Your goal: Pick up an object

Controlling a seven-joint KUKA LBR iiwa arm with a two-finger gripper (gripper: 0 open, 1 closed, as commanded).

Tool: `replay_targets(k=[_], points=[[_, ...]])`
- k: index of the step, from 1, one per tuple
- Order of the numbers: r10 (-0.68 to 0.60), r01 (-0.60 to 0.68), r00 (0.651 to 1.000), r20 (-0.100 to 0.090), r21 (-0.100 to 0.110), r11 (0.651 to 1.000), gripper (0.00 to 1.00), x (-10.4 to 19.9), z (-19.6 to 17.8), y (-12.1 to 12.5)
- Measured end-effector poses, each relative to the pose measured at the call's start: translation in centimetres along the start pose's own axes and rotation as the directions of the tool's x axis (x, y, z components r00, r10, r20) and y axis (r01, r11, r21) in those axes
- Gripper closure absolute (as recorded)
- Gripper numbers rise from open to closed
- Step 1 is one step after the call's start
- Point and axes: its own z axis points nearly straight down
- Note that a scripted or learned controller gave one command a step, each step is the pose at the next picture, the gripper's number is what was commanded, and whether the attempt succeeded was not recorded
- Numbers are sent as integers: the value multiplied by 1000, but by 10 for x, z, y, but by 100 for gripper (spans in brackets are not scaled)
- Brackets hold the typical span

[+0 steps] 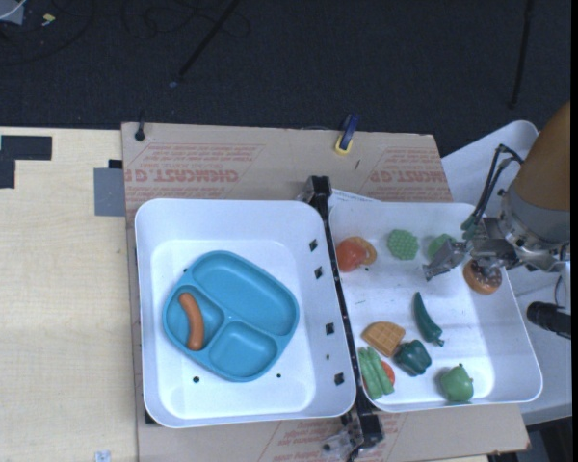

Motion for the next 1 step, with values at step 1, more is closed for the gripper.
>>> replay_targets(k=[1], points=[[-2, 2, 1000, 3, -13, 1000, 0, 0, -7, 3]])
